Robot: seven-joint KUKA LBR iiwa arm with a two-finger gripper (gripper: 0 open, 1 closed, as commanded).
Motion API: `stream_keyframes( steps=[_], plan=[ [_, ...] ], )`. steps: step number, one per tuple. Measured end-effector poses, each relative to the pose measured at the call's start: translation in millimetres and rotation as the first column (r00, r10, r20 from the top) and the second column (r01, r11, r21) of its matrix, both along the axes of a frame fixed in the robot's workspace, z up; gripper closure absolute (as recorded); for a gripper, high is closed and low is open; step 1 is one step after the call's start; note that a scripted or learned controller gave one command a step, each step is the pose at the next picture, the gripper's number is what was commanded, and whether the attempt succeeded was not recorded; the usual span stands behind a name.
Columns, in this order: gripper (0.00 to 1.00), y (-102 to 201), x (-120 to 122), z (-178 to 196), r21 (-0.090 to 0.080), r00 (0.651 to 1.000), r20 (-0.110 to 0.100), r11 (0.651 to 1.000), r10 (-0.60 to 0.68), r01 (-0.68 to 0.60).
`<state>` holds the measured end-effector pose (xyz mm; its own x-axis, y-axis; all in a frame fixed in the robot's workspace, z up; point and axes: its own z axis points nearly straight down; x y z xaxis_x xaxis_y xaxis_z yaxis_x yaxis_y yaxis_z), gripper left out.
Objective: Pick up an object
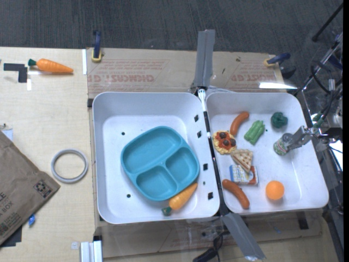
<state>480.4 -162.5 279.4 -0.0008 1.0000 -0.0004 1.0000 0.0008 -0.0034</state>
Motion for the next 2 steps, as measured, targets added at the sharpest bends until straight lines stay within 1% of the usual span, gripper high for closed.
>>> stream_keyframes(
  steps=[1, 2],
  plan=[
    [0.0, 58.5, 52.1, -88.9, 0.0, 0.999, 0.0, 0.999, 0.047, -0.047],
    [0.0, 63.1, 143.3, -185.0, -0.003, 0.988, 0.009, 0.988, 0.151, -0.151]
  ],
)
